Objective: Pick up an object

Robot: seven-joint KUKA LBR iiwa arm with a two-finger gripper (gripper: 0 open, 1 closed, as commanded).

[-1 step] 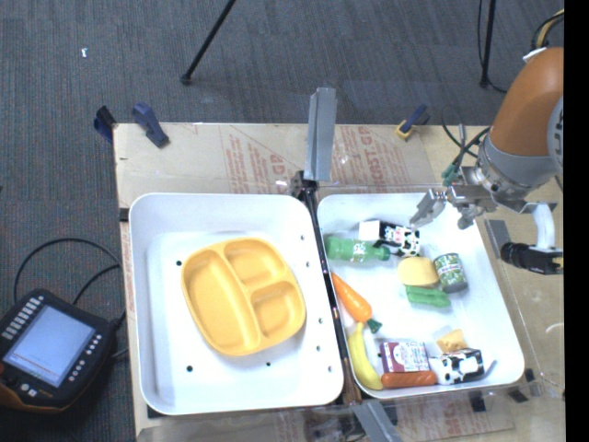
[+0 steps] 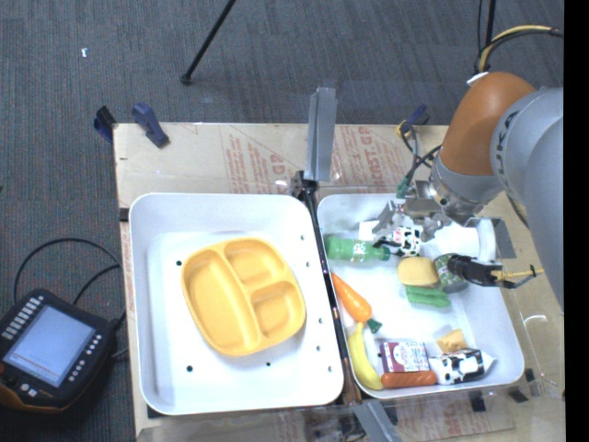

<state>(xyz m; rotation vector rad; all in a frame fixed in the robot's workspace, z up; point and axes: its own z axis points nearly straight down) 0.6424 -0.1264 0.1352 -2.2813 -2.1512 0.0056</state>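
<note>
Because my arm reaches in from the right, the entries below run from my claw outward.

Claw (image 2: pixel 402 217): low over the far part of the right bin (image 2: pixel 512 339), set above the crowded corner where several pieces lie within one short drop. Whether it is spread or pressed together I cannot tell; wrist hardware covers the tips. Nothing shows pinched in it.

Candidate object: the small cow toy (image 2: pixel 404 240), black-and-white patched, lying just beneath my claw. I judge it the likeliest pick, being nearest.

Cow toy, appearance: small, blotched, irregular in outline; its shape suggests an awkward grasp.

Adjacent items: a green bottle (image 2: pixel 357 249) lies on its side just left of the cow toy; a yellow bun-shaped piece (image 2: pixel 418 271) sits on a green block (image 2: pixel 428 296) just beyond it.

Middle of bin: a carrot (image 2: pixel 351 296) lies slantwise by the left wall, a banana (image 2: pixel 363 357) below it.

Near end of bin: a small carton (image 2: pixel 404 354), a red sausage (image 2: pixel 408 378), a second cow-patterned piece (image 2: pixel 460 366) and a cheese wedge (image 2: pixel 451 340) lie packed together.

Left bin (image 2: pixel 147 247): holds a yellow divided plate (image 2: pixel 243 295), well apart from my claw.

Risk: neighbours crowd the cow toy, so closing may catch the bottle as well.
</note>
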